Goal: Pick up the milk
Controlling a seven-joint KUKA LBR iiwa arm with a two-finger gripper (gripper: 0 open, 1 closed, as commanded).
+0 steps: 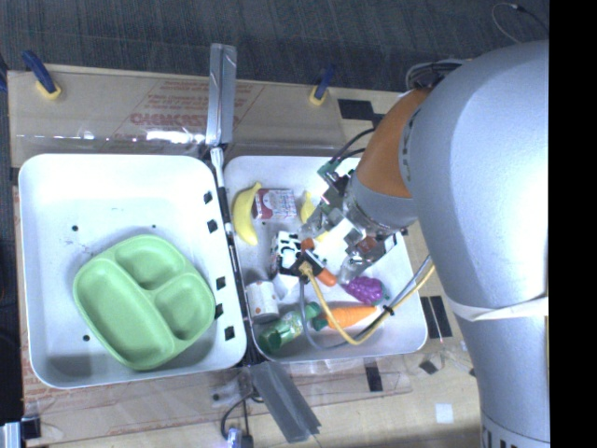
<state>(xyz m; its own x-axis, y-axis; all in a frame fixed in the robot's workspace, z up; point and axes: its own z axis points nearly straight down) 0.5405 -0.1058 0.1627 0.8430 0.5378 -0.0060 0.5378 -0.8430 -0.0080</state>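
Reaching into the right of two white bins [410,334], the arm [485,157] is being lowered; the tool [312,250] is hovering over a cow-patterned milk carton [285,247] mid-bin, its opening impossible to judge. Closing squarely on the carton is being called for next. One green plate [145,297], one banana [244,215], one carrot [353,315].
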